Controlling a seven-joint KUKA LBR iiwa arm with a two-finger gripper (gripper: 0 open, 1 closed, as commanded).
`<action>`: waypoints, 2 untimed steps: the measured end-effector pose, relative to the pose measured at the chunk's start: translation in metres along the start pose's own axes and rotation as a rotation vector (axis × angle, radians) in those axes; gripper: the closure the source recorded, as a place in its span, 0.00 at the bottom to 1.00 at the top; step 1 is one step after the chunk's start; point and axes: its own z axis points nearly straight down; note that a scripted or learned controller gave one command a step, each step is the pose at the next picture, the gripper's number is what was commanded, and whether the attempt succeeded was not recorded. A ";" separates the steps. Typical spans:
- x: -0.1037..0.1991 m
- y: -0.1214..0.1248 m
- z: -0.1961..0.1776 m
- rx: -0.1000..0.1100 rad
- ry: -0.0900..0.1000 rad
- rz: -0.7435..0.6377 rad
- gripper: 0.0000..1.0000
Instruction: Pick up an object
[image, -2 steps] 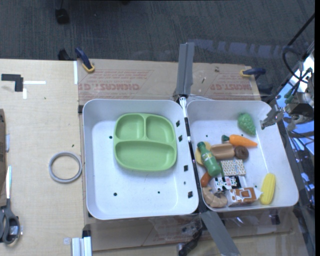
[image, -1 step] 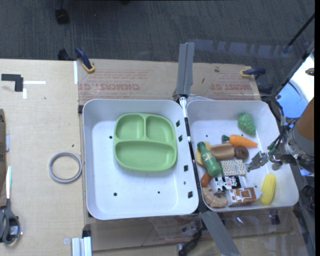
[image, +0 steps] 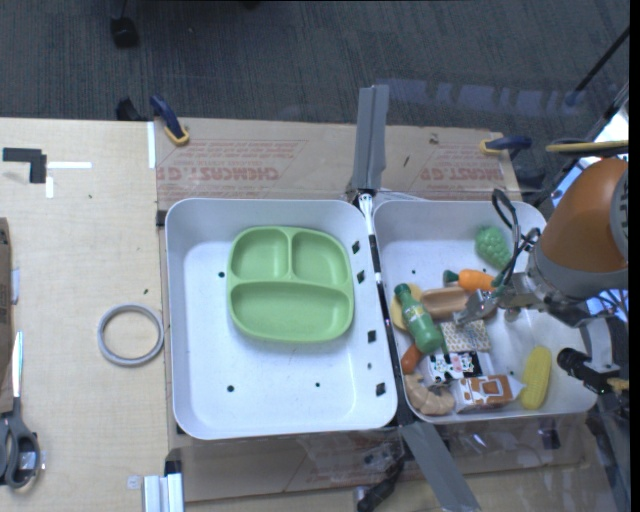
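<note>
Divided plate (image: 291, 283) in left bin (image: 190, 330), toy foods in right bin (image: 420, 225), tape ring (image: 131, 333) left of both

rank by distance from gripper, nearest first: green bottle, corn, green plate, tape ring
Gripper sits in the right bin.
1. Green bottle, just to its left, same bin.
2. Corn, toward the bin's near right corner.
3. Green plate, in the left bin.
4. Tape ring, on the bench left of both bins.
</note>
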 end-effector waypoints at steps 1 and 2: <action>-0.003 0.063 0.005 0.008 0.002 0.027 0.00; 0.035 0.098 -0.012 0.006 0.002 -0.075 0.00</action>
